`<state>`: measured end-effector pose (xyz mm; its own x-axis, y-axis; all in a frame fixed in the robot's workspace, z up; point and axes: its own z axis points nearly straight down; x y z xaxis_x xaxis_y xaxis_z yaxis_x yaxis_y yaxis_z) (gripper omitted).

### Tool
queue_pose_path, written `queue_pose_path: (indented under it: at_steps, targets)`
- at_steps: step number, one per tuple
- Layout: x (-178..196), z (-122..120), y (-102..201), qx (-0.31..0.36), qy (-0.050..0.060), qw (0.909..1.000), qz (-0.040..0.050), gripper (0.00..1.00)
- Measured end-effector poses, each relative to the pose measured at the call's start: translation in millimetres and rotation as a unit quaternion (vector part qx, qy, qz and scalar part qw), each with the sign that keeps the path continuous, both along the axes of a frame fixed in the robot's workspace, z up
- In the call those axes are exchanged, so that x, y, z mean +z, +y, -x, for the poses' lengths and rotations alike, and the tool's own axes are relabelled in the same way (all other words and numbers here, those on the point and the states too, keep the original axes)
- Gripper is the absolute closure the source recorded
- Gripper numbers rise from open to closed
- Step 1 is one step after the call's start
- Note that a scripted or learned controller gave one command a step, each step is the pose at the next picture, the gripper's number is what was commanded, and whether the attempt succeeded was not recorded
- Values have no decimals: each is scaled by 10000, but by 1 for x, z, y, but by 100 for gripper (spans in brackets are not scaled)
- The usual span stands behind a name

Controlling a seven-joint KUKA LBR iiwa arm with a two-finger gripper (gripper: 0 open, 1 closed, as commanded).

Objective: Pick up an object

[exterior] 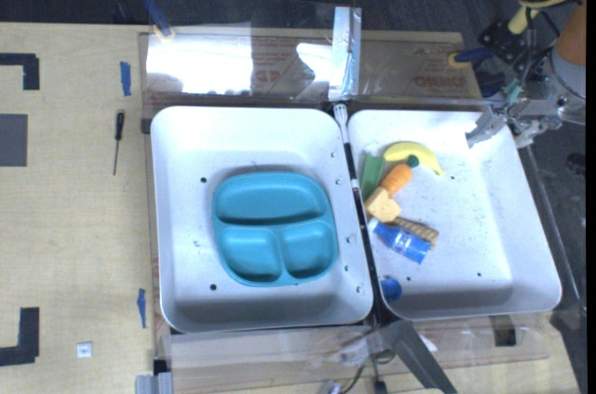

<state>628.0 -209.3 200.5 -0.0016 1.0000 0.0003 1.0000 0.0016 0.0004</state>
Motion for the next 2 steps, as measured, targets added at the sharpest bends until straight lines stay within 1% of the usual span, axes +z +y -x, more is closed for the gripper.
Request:
queue_pose_path:
  at_steps: [1,2]
  targets:
    - [-61,-2,41,0,28,10000,-11,0]
    - [-111,-21,110,-447,-4,9990,-3,0]
